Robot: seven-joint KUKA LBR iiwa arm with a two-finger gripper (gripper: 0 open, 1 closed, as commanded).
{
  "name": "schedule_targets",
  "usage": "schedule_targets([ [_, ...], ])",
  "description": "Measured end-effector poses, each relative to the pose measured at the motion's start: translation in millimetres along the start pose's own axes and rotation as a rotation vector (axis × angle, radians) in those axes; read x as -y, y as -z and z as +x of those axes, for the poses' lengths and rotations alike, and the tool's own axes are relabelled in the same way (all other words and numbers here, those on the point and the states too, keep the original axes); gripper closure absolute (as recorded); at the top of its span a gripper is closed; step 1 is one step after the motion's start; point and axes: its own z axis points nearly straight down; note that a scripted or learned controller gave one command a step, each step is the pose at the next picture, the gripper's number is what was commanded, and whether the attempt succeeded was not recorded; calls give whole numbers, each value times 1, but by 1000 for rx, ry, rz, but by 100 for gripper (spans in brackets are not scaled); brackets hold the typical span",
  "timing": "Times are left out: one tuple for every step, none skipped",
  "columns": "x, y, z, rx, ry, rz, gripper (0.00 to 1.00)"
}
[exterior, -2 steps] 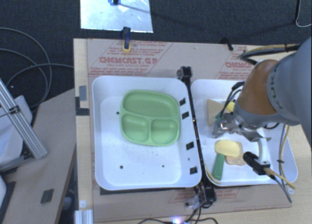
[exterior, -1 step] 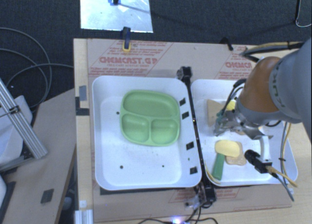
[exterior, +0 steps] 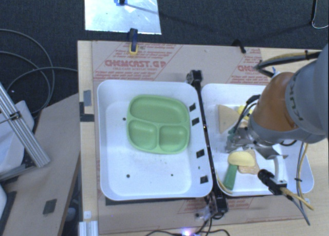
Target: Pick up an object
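The end effector (exterior: 241,140) is seen low in the right bin (exterior: 308,178), just above a yellow toy (exterior: 241,158); whether it is released or clenched cannot be told under the wrist. The yellow toy lies just right of the divider (exterior: 203,132) between the bins, touching a green stick (exterior: 230,177) and a tan piece (exterior: 249,169). It is judged light, smooth and rounded, so slippage is likely; it is best taken across its narrow middle. A pale wedge (exterior: 225,116) lies beyond it.
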Motion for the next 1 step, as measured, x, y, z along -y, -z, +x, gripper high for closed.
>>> schedule_targets([
  [18, 104, 77, -5, 12, -2, 100],
])
